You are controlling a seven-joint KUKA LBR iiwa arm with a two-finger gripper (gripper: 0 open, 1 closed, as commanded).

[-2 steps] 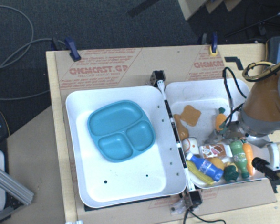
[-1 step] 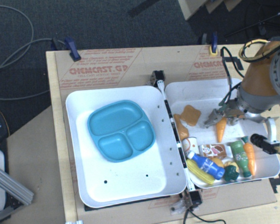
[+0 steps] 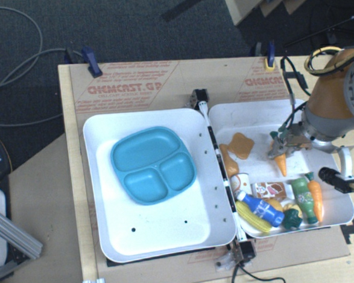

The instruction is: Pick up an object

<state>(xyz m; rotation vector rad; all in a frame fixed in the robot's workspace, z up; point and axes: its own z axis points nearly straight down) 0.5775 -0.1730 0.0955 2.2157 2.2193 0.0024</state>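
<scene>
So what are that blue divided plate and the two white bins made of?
The blue three-compartment plate looks like moulded plastic: one even colour, rounded edges, a soft sheen. The left white bin and the right white bin also look like smooth, thin plastic with rounded corners, though coated metal can't be ruled out from this view.

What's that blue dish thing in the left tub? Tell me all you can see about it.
The blue tray is a light blue divided plate, smooth and plastic-looking, with rounded corners. It has three compartments: one large one across the top and two smaller ones below. Nothing lies in them. It sits flat, turned slightly askew, in the upper middle of the left white bin, resting on the bin's floor and touching nothing else.
</scene>
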